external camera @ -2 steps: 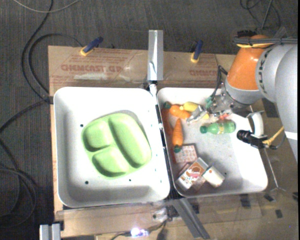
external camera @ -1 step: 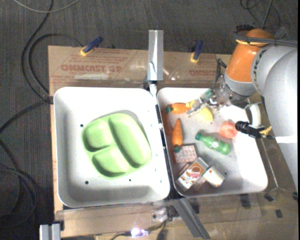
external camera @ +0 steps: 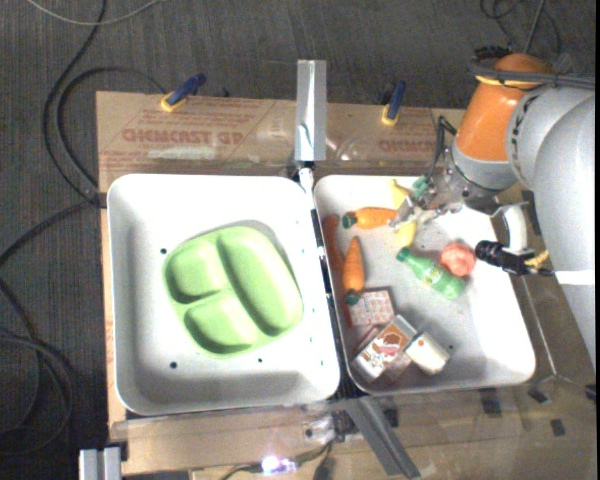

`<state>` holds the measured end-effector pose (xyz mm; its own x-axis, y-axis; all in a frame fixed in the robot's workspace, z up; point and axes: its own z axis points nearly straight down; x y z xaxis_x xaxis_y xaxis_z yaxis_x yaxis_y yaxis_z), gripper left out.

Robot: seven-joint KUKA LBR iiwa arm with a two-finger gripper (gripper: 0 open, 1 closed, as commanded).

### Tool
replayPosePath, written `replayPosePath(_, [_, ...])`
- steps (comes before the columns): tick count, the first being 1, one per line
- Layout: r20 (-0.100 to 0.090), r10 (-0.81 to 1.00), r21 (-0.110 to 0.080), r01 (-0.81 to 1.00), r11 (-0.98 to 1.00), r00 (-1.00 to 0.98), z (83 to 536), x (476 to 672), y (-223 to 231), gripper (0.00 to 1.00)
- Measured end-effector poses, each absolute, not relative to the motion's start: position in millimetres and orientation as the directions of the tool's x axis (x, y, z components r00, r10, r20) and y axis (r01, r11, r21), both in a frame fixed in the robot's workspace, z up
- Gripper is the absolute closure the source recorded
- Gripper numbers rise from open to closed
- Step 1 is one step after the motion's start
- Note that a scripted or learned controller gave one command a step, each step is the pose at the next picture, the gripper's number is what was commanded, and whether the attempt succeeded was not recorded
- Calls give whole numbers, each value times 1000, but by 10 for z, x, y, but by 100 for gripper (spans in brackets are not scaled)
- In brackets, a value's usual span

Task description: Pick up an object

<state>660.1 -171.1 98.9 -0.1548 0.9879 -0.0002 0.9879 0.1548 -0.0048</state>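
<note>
Hovering at the right bin's (external camera: 520,363) 12 o'clock, the end effector (external camera: 421,204) nears a banana (external camera: 406,230); grip unclear, nothing lifted.

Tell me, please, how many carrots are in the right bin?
2. One carrot lies flat near the bin's back wall, by the gripper. The other carrot lies along the left wall, just above the small cartons. More could be hidden under the arm.

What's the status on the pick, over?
End effector low in right white bin, at the yellow banana-shaped toy. Grasp unconfirmed. Orange carrot toy and green plastic bottle close by.
</note>
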Motion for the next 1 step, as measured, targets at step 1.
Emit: replayPosePath(1, [0,994,-1,994,112,-112,2064,6377,-1147,100])
